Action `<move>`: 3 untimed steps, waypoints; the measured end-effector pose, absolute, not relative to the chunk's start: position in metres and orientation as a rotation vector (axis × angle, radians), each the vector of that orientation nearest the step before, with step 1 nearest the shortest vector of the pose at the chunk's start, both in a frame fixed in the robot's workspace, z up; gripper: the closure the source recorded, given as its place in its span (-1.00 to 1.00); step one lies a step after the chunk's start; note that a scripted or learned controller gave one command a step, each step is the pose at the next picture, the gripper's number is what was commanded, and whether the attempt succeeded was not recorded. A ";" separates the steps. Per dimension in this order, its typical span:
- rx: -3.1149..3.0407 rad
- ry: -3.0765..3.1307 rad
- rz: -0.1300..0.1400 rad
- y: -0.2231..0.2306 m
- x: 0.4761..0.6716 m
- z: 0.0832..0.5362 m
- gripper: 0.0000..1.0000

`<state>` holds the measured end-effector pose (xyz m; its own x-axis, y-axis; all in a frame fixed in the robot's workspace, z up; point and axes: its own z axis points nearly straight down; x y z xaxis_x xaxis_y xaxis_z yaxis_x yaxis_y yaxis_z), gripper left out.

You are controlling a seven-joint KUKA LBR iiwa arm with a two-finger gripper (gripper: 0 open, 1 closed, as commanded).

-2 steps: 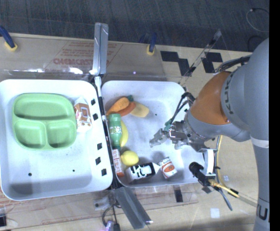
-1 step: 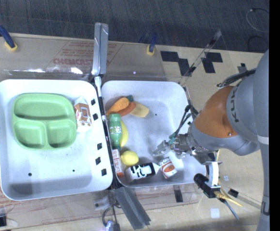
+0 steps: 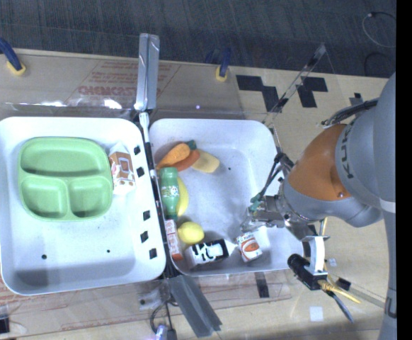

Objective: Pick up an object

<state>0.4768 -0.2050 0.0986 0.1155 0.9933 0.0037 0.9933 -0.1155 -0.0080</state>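
My gripper (image 3: 258,217) hangs low over the right bin (image 3: 227,129), near its front right corner. Just below it lies a small white and orange carton (image 3: 250,246); whether the two touch I cannot tell. Along the bin's left side lie a carrot (image 3: 177,154), a pale yellow piece (image 3: 207,163), a green bottle (image 3: 169,188) on a banana (image 3: 182,197), a lemon (image 3: 190,232) and a black and white carton (image 3: 208,251).
The left bin (image 3: 71,261) holds a green divided tray (image 3: 66,177) and a small brown and white carton (image 3: 122,170) against its right wall. A metal divider (image 3: 146,73) runs between the bins. The grey and orange arm (image 3: 333,176) covers the bench to the right.
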 end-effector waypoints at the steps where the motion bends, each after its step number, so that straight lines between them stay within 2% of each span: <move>1: -2.339 -2.085 0.004 -0.205 0.477 0.099 -1.00; 2: -2.356 -2.070 0.003 -0.192 0.477 0.090 -1.00; 3: -2.350 -2.072 0.005 -0.192 0.477 0.099 1.00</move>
